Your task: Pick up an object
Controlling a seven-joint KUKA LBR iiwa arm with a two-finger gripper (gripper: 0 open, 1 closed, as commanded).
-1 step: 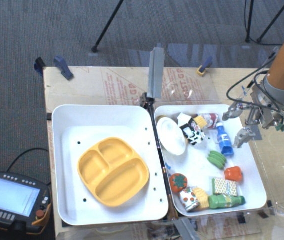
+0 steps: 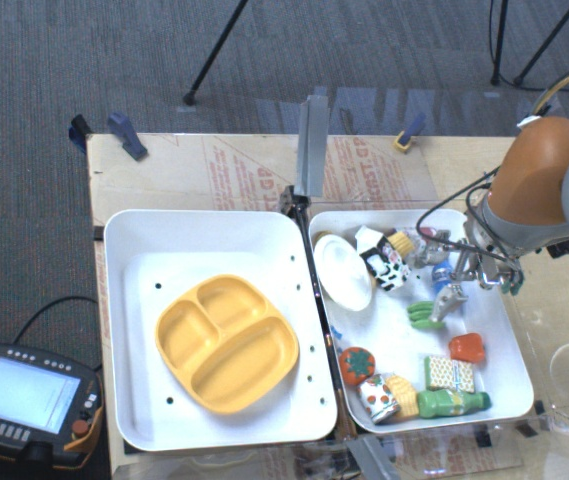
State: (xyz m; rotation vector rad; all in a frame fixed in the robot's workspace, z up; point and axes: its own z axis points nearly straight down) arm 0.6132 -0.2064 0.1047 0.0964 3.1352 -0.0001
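Observation:
My gripper (image 2: 440,278) hangs low over the upper right part of the right bin (image 2: 520,368), at the end of the grey arm with its orange band (image 2: 534,173). It looks open, its metal fingers (image 2: 449,300) spread apart. A small blue object (image 2: 442,271) shows between them; whether they touch it I cannot tell. Just below lies a green toy (image 2: 423,315). A cow-patterned piece (image 2: 385,267) and a yellow piece (image 2: 401,242) lie to the gripper's left, beside a white bowl (image 2: 342,271).
The right bin's front holds a red piece (image 2: 467,347), a tomato (image 2: 357,364), a checkered box (image 2: 449,373), a green bottle (image 2: 454,403) and a small can (image 2: 377,397). In the left bin (image 2: 134,258) rests a yellow divided plate (image 2: 226,341).

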